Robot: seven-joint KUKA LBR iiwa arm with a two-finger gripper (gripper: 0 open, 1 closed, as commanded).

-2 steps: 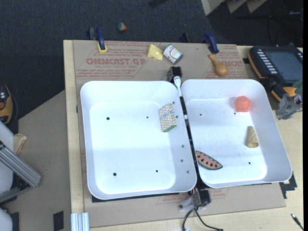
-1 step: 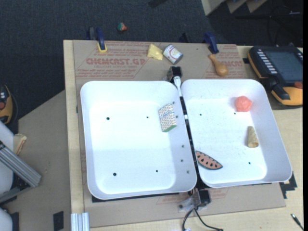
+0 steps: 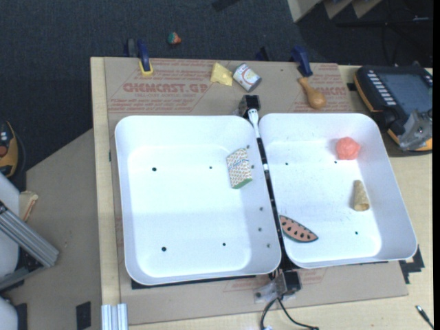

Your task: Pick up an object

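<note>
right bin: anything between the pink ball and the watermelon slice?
Camera view: bare white bin floor on the straight line from pink ball to watermelon slice. The tan cone lies off to the right of that line.

Tiny unidentifiable floor object (image 3: 174,38)

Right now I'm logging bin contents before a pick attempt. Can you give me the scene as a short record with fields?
left bin: patterned card, near the right wall
right bin: pink ball at the back; tan cone near the right wall; watermelon slice at the front left
board behind bins: yellow wedge, small box, wooden pear
right of bench: pendant
</note>
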